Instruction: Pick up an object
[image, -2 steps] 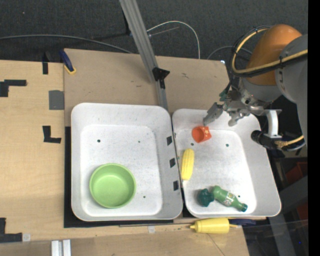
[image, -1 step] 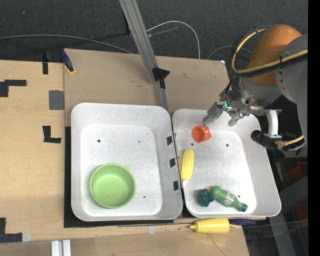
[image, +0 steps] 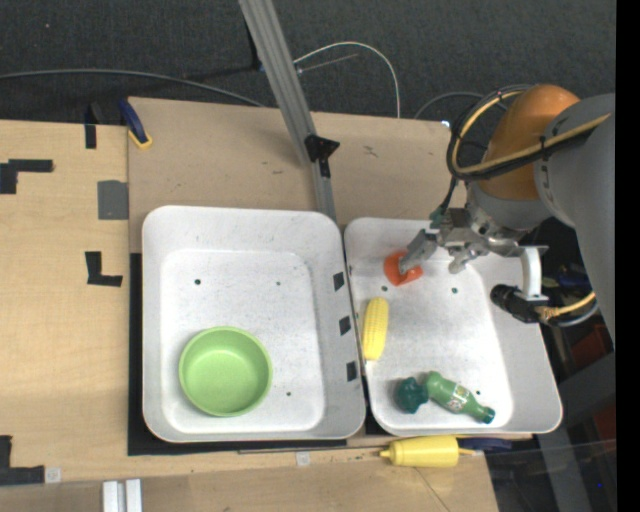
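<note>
My gripper (image: 437, 262) hangs over the back of the right bin (image: 520, 400), with its fingers spread open. A small orange-red object (image: 399, 269) lies on the bin floor just under and beside the left fingertip (image: 413, 255), outside the gap between the fingers. Nothing sits between the fingers. A yellow corn cob (image: 374, 327) lies near the bin's left wall. A green bottle (image: 447, 393) lies on its side at the front of the bin.
The left bin (image: 240, 240) holds a light green bowl (image: 225, 370) at its front left. A yellow object (image: 425, 452) lies on the bench just in front of the right bin. A grey pole (image: 290, 90) slants across the back.
</note>
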